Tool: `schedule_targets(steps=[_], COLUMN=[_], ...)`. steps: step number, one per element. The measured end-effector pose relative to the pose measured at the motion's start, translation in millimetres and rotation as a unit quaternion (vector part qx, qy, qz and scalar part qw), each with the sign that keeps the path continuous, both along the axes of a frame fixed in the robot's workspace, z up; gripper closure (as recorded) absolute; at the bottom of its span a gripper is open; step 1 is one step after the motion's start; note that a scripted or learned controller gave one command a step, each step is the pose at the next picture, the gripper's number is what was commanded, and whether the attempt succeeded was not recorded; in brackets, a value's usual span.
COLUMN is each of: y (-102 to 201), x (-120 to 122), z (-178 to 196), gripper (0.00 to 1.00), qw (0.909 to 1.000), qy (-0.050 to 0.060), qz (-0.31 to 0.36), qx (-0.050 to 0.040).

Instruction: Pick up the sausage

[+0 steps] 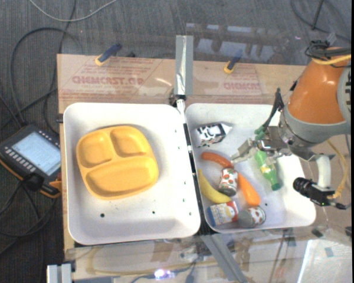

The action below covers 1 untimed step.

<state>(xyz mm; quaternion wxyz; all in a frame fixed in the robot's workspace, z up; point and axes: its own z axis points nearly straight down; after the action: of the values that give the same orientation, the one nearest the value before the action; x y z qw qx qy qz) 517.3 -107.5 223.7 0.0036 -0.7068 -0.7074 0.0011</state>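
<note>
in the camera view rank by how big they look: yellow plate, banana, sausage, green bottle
1. yellow divided plate, by far the largest
2. banana
3. green bottle and sausage look about alike; the arm partly covers the bottle, so I would not rank them.

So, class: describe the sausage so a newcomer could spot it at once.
Start at the right-hand white bin, beside the bin holding the yellow tray. Near its left-centre lies the sausage, just above a small can. Unlike the yellow banana and brighter carrot, it is reddish-orange with rounded ends.
</note>
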Motion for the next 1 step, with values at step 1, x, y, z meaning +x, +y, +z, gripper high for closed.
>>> schedule_targets(steps=[1], y=[-8.1], x=[55.2], z=[-134.9], gripper=[0.00], qw=[0.9999], qy=[-0.008], qz=[-0.010], qx=[-0.0027])
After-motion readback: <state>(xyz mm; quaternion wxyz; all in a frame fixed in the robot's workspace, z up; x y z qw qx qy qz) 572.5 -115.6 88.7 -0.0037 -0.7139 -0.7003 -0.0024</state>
